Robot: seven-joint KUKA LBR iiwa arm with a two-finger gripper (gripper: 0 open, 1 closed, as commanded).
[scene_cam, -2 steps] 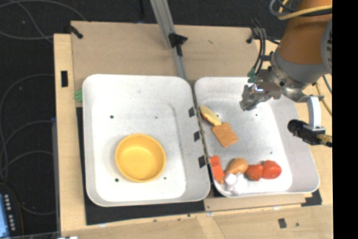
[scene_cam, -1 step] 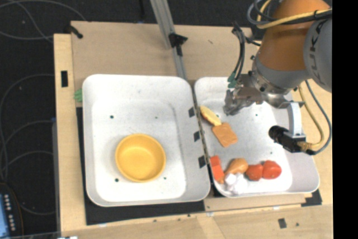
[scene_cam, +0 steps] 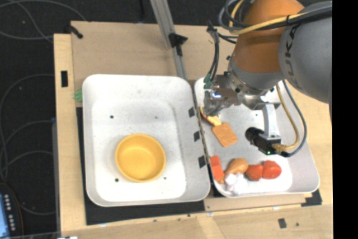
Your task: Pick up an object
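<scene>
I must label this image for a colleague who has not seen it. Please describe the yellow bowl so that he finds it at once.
Two white bins lie side by side; take the left bin, away from the arm. The yellow bowl sits in its near part, round and open upward. It is alone there, while the small food items crowd the right bin.

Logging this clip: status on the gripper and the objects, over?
Gripper low over right bin, at a yellow piece; fingers unclear. Orange slab beside it. Yellow bowl in left bin.

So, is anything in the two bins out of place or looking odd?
Nothing looks spilled or broken. The yellow bowl sits upright in the left bin. In the right bin the small things are crowded along the near edge, and a yellow piece lies just below the gripper.
</scene>
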